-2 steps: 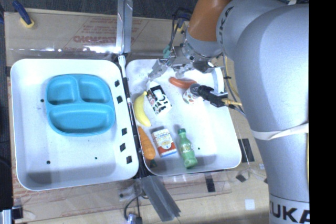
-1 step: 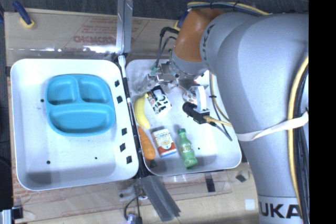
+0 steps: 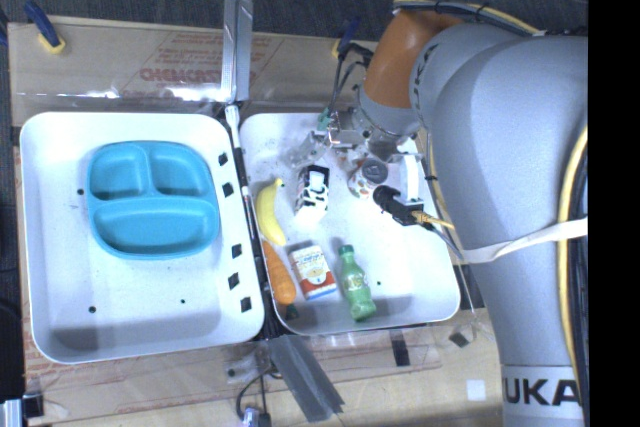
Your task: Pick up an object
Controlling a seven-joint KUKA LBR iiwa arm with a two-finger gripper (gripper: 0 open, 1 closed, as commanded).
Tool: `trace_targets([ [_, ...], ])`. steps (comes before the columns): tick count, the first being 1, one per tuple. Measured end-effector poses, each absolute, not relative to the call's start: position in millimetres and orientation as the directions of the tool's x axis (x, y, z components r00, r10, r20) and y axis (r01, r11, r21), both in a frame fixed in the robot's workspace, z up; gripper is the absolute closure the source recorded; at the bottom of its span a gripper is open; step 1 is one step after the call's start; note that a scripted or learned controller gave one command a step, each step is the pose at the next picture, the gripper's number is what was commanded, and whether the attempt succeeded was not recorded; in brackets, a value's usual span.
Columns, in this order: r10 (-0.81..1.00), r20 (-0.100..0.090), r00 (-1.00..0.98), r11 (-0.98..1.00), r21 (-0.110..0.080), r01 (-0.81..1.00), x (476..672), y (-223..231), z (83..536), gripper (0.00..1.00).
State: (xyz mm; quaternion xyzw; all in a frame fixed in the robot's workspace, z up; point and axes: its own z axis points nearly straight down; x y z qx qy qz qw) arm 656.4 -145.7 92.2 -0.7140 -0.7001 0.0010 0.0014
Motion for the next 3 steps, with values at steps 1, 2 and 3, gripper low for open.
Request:
trace_targets([
  [1,0.998,0.001,-0.065,0.065,-0.002,0.998,656.9,-168.7,172.8,0.00],
  [2,1.000,0.001,0.013,-0.013,-0.006,1.000,655.8,-124.7,90.6,0.00],
  [3,1.000,0.002,0.008,-0.008,-0.009,1.000,655.4,-123.5,100.0,1.00],
])
